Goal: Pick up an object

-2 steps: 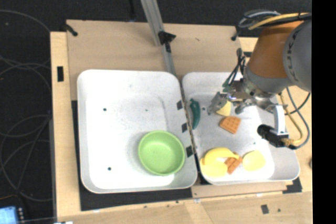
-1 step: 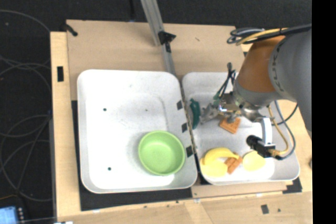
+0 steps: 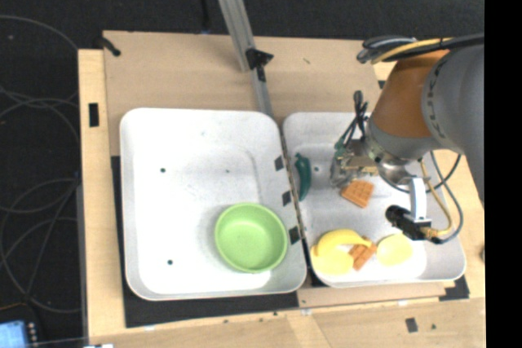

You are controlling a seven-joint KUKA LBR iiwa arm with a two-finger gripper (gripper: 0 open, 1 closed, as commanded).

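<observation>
Over the right bin [image 3: 322, 130], the hand [image 3: 352, 175] hangs low beside an orange waffle piece [image 3: 357, 193], apparently lining up a grasp, its spread impossible to tell.

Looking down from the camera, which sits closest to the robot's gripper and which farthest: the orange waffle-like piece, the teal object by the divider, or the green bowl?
Measured from the gripper in the right bin:
1. Orange waffle-like piece, just below the gripper in the right bin.
2. Teal object, at the right bin's left edge, by the divider.
3. Green bowl, in the left bin, lower right corner.
</observation>
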